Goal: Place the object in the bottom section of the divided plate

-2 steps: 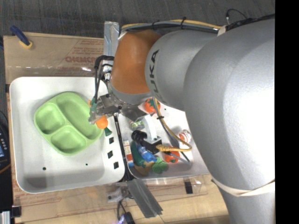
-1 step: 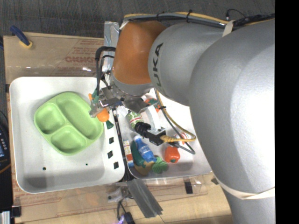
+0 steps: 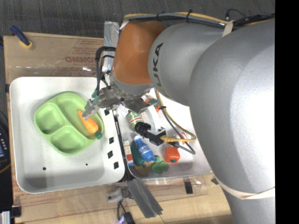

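Note:
A green divided plate (image 3: pixel 51 118) lies in the left white bin (image 3: pixel 28 171). An orange toy carrot (image 3: pixel 90 123) with a green stem end rests in the plate's right-hand compartment, against the rim. My gripper (image 3: pixel 91 108) hangs just over the carrot's upper end, at or very near touching it. The arm's orange band and grey body cover the area above and to the right. The plate's two other compartments hold nothing.
The right bin (image 3: pixel 198 164) holds a bottle with a green and red label (image 3: pixel 135 120), a blue bottle (image 3: pixel 142 153), a green item (image 3: pixel 160 165) and a red-orange item (image 3: pixel 172 156). A ridge (image 3: pixel 114 148) divides the bins. Bare bin floor lies below the plate.

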